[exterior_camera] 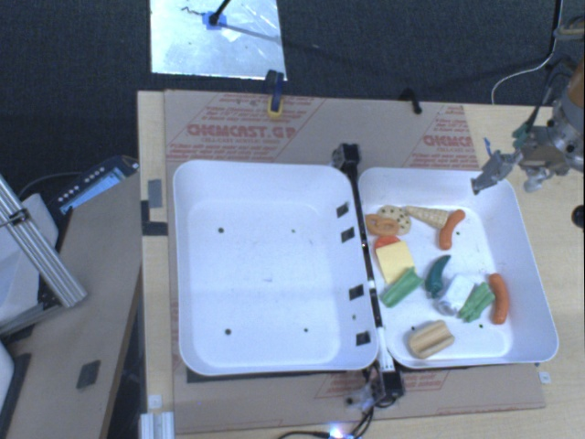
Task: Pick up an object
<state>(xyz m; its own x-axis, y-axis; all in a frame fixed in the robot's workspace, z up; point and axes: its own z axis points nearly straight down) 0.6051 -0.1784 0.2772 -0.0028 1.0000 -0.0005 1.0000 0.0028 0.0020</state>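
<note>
Above right bin: gripper, empty.

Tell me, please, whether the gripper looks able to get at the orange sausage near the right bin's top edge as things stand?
Probably yes. The gripper hangs above the right bin's upper edge, and the sausage lies close below it, uncovered, with bare floor on its right; only the cone lies close on its left.

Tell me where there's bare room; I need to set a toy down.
The left bin is bare from wall to wall. In the right bin, toys crowd the middle, from the cookie down to the bread; only its top right corner is bare, under the gripper.
</note>
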